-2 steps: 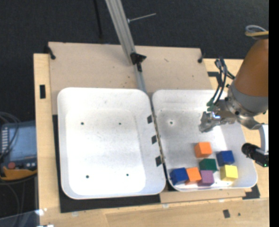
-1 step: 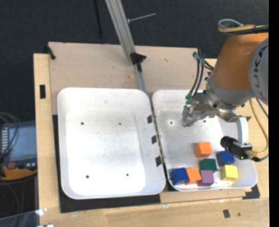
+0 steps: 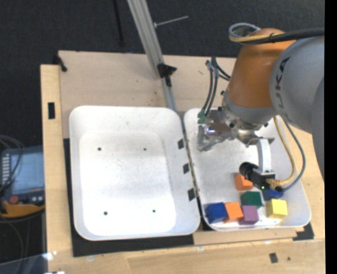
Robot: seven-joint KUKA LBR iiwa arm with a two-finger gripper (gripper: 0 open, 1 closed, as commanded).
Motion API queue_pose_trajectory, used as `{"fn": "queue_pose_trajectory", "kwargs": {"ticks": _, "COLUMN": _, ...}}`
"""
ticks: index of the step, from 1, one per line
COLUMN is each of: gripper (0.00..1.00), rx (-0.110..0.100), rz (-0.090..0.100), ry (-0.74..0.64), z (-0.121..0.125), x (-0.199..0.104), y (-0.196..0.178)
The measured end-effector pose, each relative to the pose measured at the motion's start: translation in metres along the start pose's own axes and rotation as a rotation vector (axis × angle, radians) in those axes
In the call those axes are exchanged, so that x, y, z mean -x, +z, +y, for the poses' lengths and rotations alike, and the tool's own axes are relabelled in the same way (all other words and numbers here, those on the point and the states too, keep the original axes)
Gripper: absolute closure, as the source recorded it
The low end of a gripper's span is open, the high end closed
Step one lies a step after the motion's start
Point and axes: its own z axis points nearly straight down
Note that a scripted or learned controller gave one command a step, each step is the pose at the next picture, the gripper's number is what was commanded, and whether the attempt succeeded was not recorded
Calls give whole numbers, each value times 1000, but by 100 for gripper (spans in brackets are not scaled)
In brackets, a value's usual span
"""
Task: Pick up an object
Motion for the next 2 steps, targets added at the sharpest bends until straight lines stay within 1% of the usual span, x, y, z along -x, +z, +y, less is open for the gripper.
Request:
{"fn": "queue_pose_trajectory", "kwargs": {"ticks": 1, "gripper": 100, "rx": -1, "rz": 0, "ry": 1, "z": 1, "x": -46, "y": 10}}
{"fn": "queue_pose_trajectory", "kwargs": {"ticks": 2, "gripper": 100, "rx": 1, "rz": 0, "ry": -1, "z": 12, "x": -96, "y": 21}}
